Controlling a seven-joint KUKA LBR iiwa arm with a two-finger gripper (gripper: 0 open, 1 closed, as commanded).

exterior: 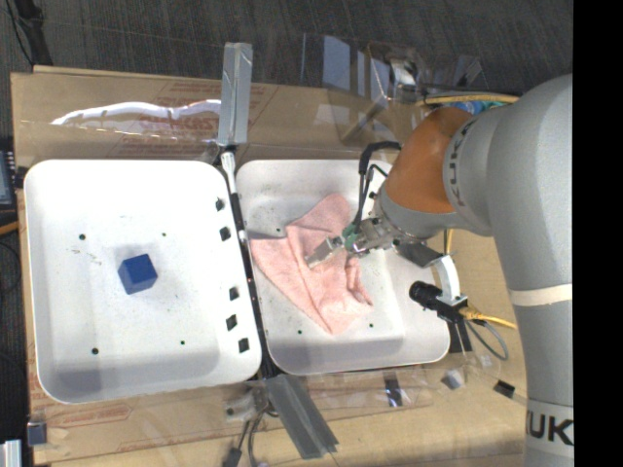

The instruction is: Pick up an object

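A crumpled pink cloth (311,266) lies in the right bin (389,343), spreading from its middle toward the front. My gripper (336,246) is low over the cloth's middle, reaching in from the right and touching or nearly touching the fabric. A fold of cloth bunches up beside it. A small blue cube (138,272) sits alone in the left bin (58,358), far from the gripper.
A raised divider with black clips (237,261) separates the two bins. The arm's grey body and orange band (428,168) cover the right bin's right side. Cardboard and clear plastic lie behind the bins.
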